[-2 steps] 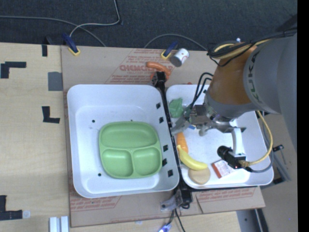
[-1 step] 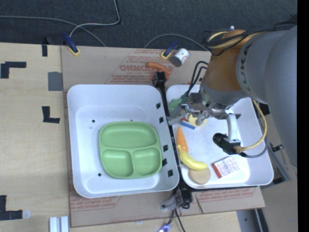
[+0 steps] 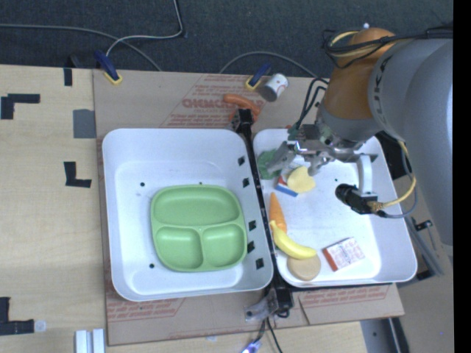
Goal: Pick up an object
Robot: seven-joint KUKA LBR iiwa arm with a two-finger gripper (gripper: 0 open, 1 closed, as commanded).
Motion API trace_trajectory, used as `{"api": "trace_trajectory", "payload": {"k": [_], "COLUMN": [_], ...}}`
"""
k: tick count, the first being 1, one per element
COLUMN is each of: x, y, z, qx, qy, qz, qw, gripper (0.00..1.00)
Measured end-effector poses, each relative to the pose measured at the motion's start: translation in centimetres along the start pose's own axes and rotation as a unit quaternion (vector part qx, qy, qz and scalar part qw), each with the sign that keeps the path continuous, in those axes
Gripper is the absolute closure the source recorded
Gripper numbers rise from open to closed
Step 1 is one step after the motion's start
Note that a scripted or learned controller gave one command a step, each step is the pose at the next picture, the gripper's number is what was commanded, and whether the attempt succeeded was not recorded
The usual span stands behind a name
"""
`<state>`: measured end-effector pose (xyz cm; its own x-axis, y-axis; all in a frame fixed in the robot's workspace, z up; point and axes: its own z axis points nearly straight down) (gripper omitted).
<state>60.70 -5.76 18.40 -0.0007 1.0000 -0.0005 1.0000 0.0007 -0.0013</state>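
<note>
Faintly, mirrored red lettering marks the cardboard point(image 3: 213, 103) behind the bins; unreadable.

Even, fairly bright light falls from above me, soft enough that shadows stay faint: a thin dark one hugs the banana point(image 3: 293, 245) below my claw point(image 3: 301, 159). The white bins point(image 3: 333, 210) around my claw look nearly washed out. The picture is coarse and slightly soft, and small things beside my claw smear together.
</note>
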Motion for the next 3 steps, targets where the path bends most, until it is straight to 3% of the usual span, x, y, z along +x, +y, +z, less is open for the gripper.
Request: {"api": "trace_trajectory", "payload": {"k": [1,2,3], "x": [1.1,-4.7,-6.3], "y": [4.6,2.9,3.9], "z": [0.0,7.5,9.8], "qx": [0.000,0.001,-0.001], "qy": [0.000,0.000,0.000], "qz": [-0.001,0.000,0.000], "qw": [1.0000,1.0000,1.0000], "gripper": [0.00,0.00,0.00]}}
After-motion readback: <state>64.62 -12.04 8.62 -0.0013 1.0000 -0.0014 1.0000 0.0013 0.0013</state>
